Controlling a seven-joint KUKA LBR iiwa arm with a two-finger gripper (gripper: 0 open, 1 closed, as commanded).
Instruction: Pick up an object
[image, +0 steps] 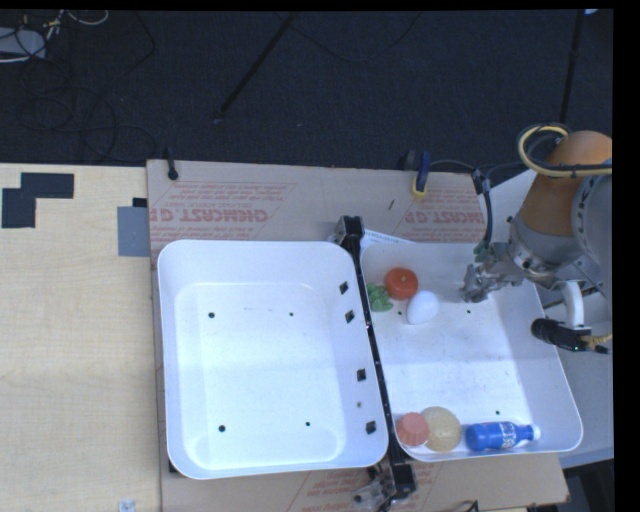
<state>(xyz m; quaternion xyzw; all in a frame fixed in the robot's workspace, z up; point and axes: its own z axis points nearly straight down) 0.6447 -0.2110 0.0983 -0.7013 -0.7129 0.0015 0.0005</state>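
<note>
Your gripper sits at the right of the frame, over the upper right part of the right bin, arm reaching in from the right edge. You can't tell how its tip stands, too small and blurred, and nothing visible is in it. Candidates: red ball, white ball and a green piece bunched near the divider, center of frame, white touching or nearly touching red. Along the bin's lower edge: pink ball against a tan ball, blue bottle lying on its side just right of them. Left bin holds nothing pickable. Risks as I judge: round things roll off when nudged, the crowded cluster means you hit a neighbour, wall items leave little room.
</note>
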